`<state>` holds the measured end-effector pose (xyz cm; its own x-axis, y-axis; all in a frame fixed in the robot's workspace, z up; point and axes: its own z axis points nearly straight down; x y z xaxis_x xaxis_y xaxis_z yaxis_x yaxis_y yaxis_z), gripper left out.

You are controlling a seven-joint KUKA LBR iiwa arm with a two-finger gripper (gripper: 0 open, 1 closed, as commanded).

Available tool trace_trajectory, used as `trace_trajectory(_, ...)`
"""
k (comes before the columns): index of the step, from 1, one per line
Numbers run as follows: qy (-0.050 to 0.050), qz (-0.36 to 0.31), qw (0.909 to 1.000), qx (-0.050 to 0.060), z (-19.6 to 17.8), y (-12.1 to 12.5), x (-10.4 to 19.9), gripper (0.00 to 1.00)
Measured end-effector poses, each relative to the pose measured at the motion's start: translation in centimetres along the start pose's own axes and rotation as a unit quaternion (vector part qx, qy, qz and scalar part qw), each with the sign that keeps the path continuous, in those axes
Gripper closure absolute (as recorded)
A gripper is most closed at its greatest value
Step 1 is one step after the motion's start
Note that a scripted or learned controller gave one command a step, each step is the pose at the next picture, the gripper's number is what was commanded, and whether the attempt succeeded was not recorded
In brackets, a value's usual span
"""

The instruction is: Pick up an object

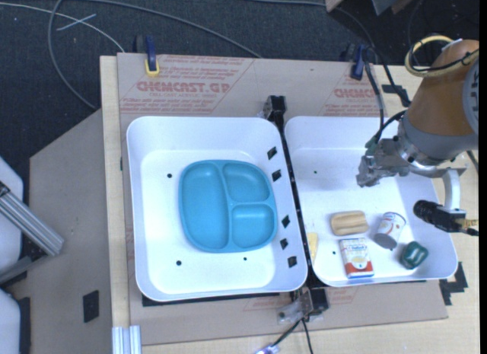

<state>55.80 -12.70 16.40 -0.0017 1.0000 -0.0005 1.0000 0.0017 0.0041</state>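
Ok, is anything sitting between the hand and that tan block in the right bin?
Nothing visible does. The hand hangs over bare bin floor, up-right of the tan block; the cup and carton lie off that path.

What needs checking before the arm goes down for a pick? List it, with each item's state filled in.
1. Pincer carries nothing: ok, nothing shows between or under it.
2. Pincer sits over the right bin: ok, it hangs above the bin's upper part.
3. Pincer is lined up over a target: not ok, the tan block, the red and white carton, the small white cup and the green piece all lie nearer the bin's front edge.
4. Targets are apart enough to grip: cannot tell, the block and the carton lie close together.
5. Blue divided plate is out of the way: ok, it lies in the left bin.
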Motion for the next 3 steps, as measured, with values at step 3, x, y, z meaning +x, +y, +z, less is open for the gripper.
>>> trace_trajectory(3, 0.001, -0.002, 1.0, 0.003, -8.1, 0.0, 6.0, 1.0)
